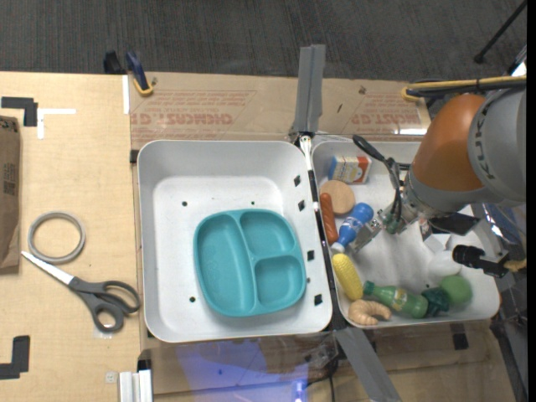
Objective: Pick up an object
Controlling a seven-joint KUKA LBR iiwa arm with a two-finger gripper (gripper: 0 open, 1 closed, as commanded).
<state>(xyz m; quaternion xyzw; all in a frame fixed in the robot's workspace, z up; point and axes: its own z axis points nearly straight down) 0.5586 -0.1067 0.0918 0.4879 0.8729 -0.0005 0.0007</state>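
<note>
Gripper down in right bin just right of blue bottle, jaw state can't tell, teal tray in left bin.

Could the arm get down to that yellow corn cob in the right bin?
Probably yes. The corn cob lies uncovered near the right bin's left wall, nothing on top. The gripper hangs just above and right; that wall may crowd it.

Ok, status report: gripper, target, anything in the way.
Gripper down in the right bin, at the blue bottle; grasp unconfirmed. Hot dog, corn cob and green bottle crowd close by.
</note>
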